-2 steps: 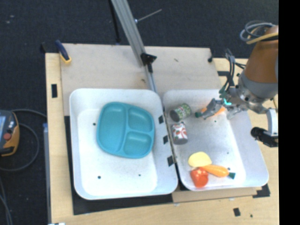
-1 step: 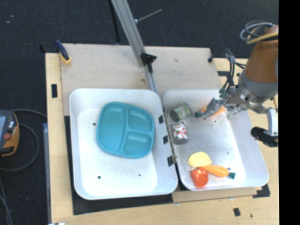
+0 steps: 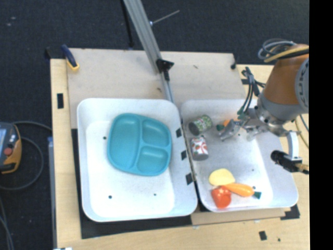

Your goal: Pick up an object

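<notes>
No writing is legible. The hand (image 3: 232, 130) hangs low in the right bin (image 3: 270, 191), near two cans (image 3: 199, 136); its grip cannot be told.

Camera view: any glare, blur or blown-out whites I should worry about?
Camera view: soft overall, coarse grain; white bins run bright, near blown out, with little surface detail; gripper is a blurred grey tangle; small can is mushy; plate reads cleanly; floor is dark.
</notes>
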